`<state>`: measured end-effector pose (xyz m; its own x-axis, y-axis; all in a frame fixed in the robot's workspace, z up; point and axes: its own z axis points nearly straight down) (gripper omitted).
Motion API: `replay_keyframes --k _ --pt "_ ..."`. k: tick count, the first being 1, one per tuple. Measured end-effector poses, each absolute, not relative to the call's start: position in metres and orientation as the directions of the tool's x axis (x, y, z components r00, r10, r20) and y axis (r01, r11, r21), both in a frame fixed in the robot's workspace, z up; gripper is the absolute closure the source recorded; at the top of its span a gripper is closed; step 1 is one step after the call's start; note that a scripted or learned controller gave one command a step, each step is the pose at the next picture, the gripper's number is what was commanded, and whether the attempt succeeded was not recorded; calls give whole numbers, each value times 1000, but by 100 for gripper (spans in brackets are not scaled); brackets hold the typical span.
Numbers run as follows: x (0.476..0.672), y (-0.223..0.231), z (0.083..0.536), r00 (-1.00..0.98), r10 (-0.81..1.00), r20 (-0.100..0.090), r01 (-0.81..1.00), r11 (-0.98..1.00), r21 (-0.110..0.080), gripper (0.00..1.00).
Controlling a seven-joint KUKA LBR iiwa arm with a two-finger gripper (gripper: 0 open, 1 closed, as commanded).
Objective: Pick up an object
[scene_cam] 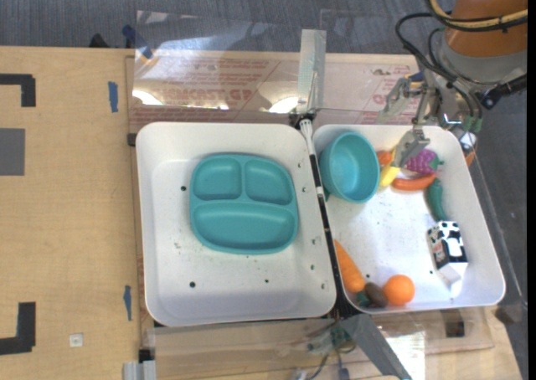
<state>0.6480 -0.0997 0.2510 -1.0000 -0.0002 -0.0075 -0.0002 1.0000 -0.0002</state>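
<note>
We see the gripper [414,146] in the upper right of the frame, hanging over the far corner of the right-hand bin [481,228], directly above a tight cluster of toy food. Its fingers [408,149] point down at the purple grape bunch [423,161]; from this angle we cannot tell how far apart they stand, and we see nothing held between them.

The grapes seem the likeliest target, and they sit in a crowded spot. A red-orange pepper-like piece [412,183] lies just below them in the frame, a small yellow item [389,175] is wedged against the tilted teal bowl [350,167] to the left, and a green vegetable [436,199] lies just beside them lower right. We judge the main risk to be a finger landing on a neighbour instead of straddling the grapes, shoving the pile aside or closing on two pieces at once. The lumpy bunch could also roll out of a pinch. The bin's wall is near, so a descent slightly off could strike the rim.

Easier picks lie well apart in the lower right: an orange [400,289], a carrot [349,269] along the divider, and a black-and-white carton [448,249]. The left bin [159,228] holds a teal divided plate [244,204].
</note>
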Motion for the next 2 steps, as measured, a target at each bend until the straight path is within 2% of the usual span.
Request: replay_keyframes --k 1,2 --pt "577 -114 157 -1000 0 3 0 1000 1 0" --pt "620 -133 92 -999 50 -11 50 999 0 0"
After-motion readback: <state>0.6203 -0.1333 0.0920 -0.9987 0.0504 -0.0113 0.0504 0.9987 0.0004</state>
